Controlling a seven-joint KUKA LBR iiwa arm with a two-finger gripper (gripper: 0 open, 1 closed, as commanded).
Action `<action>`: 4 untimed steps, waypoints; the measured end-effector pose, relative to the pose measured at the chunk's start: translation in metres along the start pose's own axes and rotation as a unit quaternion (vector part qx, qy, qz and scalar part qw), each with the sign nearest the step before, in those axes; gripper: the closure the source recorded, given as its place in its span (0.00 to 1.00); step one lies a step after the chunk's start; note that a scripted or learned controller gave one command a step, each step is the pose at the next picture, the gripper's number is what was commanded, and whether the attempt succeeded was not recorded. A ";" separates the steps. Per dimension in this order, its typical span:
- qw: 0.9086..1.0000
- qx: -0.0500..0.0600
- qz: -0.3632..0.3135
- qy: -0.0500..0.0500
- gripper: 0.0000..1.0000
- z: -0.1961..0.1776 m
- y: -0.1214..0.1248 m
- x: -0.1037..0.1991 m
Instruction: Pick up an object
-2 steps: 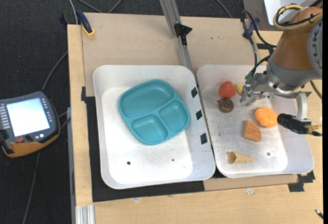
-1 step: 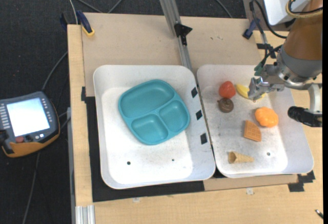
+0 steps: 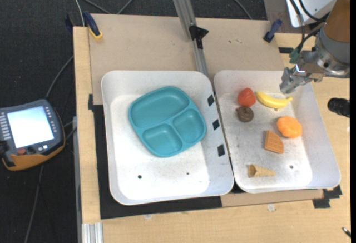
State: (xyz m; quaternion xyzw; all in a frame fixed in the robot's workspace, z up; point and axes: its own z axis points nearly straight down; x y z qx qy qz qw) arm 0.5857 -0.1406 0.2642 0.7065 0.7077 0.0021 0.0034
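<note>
Bench: wooden top (image 3: 144, 41) bearing two shallow white bins side by side.
Left bin (image 3: 119, 180): holds a teal plate (image 3: 166, 120) with three compartments, lying flat and slightly turned, toward the bin's far half.
Right bin (image 3: 317, 164): holds six small items, all loose on the floor of the bin.
Tomato (image 3: 246, 97): red, at the far left of the group.
Brown ball (image 3: 245, 114): dark, just in front of the tomato, apparently touching it.
Banana (image 3: 273, 100): yellow, lying flat just right of the tomato, near the bin's far edge.
Orange (image 3: 289, 127): in front of the banana, apart from it.
Wedge (image 3: 273, 142): tan-orange, just beside the orange on its near left.
Cone (image 3: 260, 170): pale tan, lying on its side near the front of the bin, apart from the rest.
Arm: enters from the right, grey with an orange band, over the far right corner of the right bin.
Gripper (image 3: 290, 80): sits just above the banana's right end; contact cannot be judged.
Fingers: spacing cannot be told at this angle; nothing is seen between them.
Off bench: a handheld pendant (image 3: 29, 133) with a lit screen lies on the dark floor to the left, among cables.
</note>
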 end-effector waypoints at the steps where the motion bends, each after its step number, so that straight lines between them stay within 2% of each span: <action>1: 1.000 0.005 -0.002 0.002 1.00 0.011 0.004 0.059; 2: 1.000 0.005 -0.002 0.002 1.00 0.020 0.009 0.116; 3: 1.000 0.005 -0.002 0.002 1.00 0.031 0.000 0.162; 4: 1.000 0.005 -0.003 0.002 1.00 0.036 -0.002 0.226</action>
